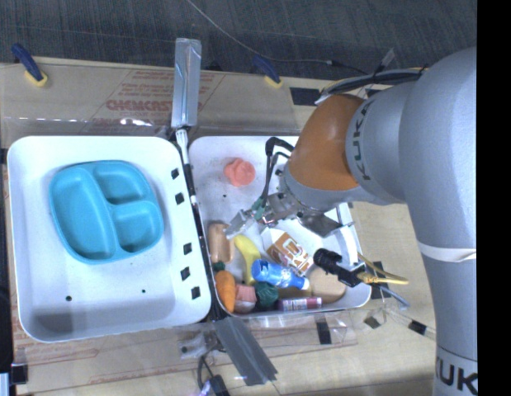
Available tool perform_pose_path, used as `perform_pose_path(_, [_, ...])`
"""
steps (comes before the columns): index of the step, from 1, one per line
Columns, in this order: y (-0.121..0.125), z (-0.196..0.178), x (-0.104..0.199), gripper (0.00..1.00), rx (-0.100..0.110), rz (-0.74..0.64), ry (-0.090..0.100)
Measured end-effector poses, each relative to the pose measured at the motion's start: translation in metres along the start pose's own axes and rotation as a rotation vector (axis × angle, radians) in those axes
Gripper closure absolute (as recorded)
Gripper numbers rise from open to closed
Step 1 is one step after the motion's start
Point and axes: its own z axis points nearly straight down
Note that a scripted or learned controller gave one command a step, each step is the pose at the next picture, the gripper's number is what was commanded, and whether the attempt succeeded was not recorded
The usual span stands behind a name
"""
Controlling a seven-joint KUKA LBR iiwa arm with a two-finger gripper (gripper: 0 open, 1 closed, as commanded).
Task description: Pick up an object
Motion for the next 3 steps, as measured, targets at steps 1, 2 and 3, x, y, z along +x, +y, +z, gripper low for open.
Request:
perform_pose_path(1, [-0.051,0.028,0.014,0.0,-0.001,0.015,0.001])
perform_pose_path(2, [-0.05,0.018,0.013,1.0,-0.002,0.012,-0.001])
perform_pose_path(3, [0.0,-0.074,0.095,1.0,-0.008,0.009,0.001])
